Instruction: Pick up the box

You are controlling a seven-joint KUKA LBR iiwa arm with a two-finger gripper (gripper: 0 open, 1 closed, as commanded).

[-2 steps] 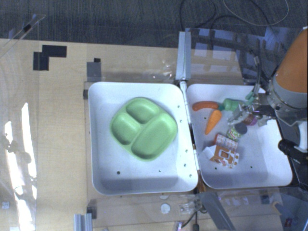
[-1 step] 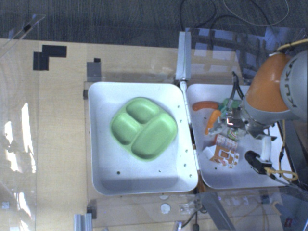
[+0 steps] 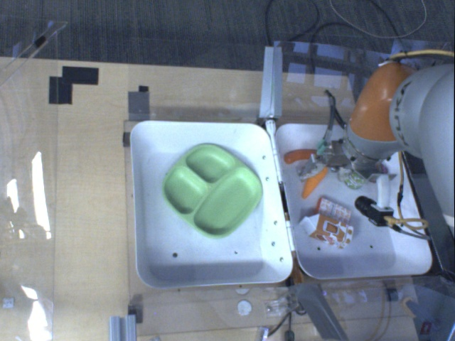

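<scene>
The box (image 3: 333, 222) is small, orange and white with a crumpled white flap. It lies flat in the right bin (image 3: 370, 258), near the middle. My gripper (image 3: 331, 155) hangs over the back part of that bin, beyond the box and apart from it. Under the gripper lie an orange carrot-shaped piece (image 3: 313, 182) and an orange-handled tool (image 3: 299, 157). Nothing shows as lifted off the bin floor.
A green three-part plate (image 3: 212, 189) takes up the middle of the left bin (image 3: 153, 261). A small clear greenish object (image 3: 353, 180) sits in the right bin beside the wrist. The arm's grey and orange body (image 3: 398, 112) overhangs the right bin's back right corner.
</scene>
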